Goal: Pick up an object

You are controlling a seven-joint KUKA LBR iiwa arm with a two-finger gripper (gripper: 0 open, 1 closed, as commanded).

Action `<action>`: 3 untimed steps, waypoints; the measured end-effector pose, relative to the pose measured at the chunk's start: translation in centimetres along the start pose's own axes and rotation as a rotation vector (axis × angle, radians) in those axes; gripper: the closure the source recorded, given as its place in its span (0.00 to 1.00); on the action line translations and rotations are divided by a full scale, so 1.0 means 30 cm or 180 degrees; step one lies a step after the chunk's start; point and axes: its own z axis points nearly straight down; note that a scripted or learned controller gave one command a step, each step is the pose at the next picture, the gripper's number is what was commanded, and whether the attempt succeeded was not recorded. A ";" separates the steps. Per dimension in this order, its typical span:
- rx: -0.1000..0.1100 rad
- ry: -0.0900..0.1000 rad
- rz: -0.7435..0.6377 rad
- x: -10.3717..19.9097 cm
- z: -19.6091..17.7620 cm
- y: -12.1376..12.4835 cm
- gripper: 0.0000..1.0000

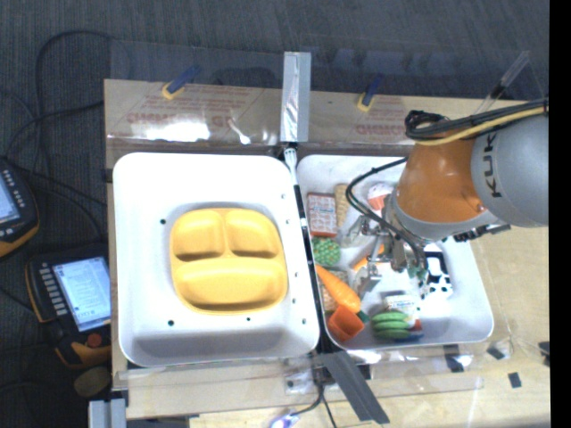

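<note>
Gripper [385, 259] down inside the right bin [473, 319], wrist and orange band [442, 185] directly above it and hiding much of the bin's far half. Cannot tell how far it is opened or whether it is closed; the metal parts blur together with the clutter beneath. Nothing can be made out as held.

Just beside the gripper, toward the divider: an orange carrot [337, 287] lying at a slant, with an orange cup [346, 325] at its near end. A green item [326, 253] sits above the carrot, and a red-and-white packet [321, 212] beyond that, against the divider. Near the bin's front edge, a green vegetable toy [390, 322] lies flat, close under the gripper. To the right of the gripper, a black-and-white item [437, 283], partly covered by the arm.

Left bin [143, 185] holds a yellow sectioned tray [228, 259], centred, well apart from the gripper.

Black cables [357, 194] loop off the wrist over the right bin's far side.
</note>
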 end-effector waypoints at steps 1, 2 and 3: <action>0.0027 0.0022 0.0813 -0.005 0.002 -0.014 0.00; 0.0010 0.0025 0.0506 -0.204 0.009 -0.017 0.00; 0.0004 0.0015 0.0736 -0.084 0.004 -0.006 0.00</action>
